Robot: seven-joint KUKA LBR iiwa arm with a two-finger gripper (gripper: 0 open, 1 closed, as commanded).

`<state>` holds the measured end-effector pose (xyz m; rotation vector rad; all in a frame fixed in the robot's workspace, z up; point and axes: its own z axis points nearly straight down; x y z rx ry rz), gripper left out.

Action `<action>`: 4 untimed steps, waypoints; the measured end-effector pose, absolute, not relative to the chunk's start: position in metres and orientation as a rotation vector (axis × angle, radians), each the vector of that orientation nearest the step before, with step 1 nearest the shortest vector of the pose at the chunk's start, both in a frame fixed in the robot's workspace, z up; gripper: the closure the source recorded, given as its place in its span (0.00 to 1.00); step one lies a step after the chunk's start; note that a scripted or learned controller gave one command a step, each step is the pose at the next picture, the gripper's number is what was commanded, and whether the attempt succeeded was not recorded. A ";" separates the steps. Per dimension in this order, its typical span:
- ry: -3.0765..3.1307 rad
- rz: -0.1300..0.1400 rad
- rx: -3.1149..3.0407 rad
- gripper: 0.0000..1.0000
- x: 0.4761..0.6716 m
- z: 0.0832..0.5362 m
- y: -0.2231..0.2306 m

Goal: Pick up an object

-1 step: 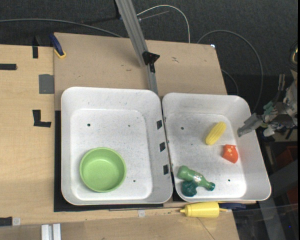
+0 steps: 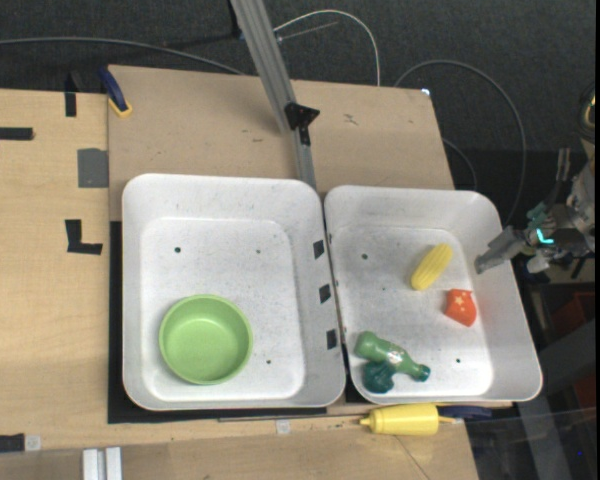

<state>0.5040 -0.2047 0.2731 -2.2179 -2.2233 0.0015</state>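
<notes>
We see the gripper point(image 2: 492, 253) at the right bin's point(image 2: 380, 208) right rim, nothing visibly between its fingers; how far they part we cannot tell. Inside lie a corn cob point(image 2: 431, 266), an orange wedge point(image 2: 461, 306) and a green bottle point(image 2: 389, 353)

Glossy plastic bowl point(image 2: 206, 339); speckled white bins point(image 2: 140, 268)
</notes>
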 end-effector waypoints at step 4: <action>-2.226 -0.002 -2.223 1.00 0.492 0.122 -0.190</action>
